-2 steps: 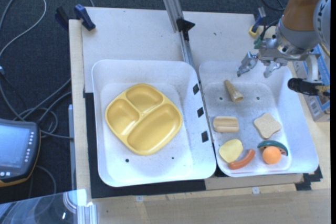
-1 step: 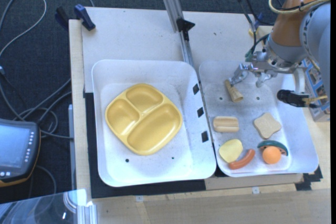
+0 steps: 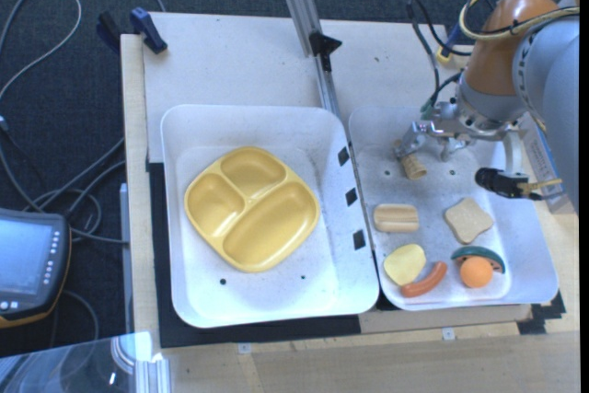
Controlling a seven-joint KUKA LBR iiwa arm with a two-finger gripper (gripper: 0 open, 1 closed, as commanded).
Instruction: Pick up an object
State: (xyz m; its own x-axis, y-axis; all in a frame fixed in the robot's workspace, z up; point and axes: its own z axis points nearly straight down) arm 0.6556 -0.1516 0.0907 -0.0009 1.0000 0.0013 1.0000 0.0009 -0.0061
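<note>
— While we start at the left, what sits in the left bin point(image 3: 184, 129)?

— One yellow divided plate point(image 3: 251, 208), three compartments, lying flat near the bin's middle.

— And moving across to the right bin point(image 3: 368, 120)?

— Along its near side lie a tan bread roll point(image 3: 396, 218), a pale yellow piece point(image 3: 404, 263), a red sausage point(image 3: 423, 280) touching that piece, a slice of toast point(image 3: 467, 220), and an orange point(image 3: 475, 272) with something dark green tucked behind it. Farther back lies a small tan cork-like piece point(image 3: 414, 167).

— Where's the gripper point(image 3: 425, 139)?

— Low over the far part of the right bin, just above that cork-like piece. The fingers look parted somewhat, with nothing seen between them; the piece seems to rest on the bin floor beside one fingertip.

— And the arm point(image 3: 502, 41)?

— It comes in from the right, orange band above the wrist, over the desk point(image 3: 230, 60).
</note>
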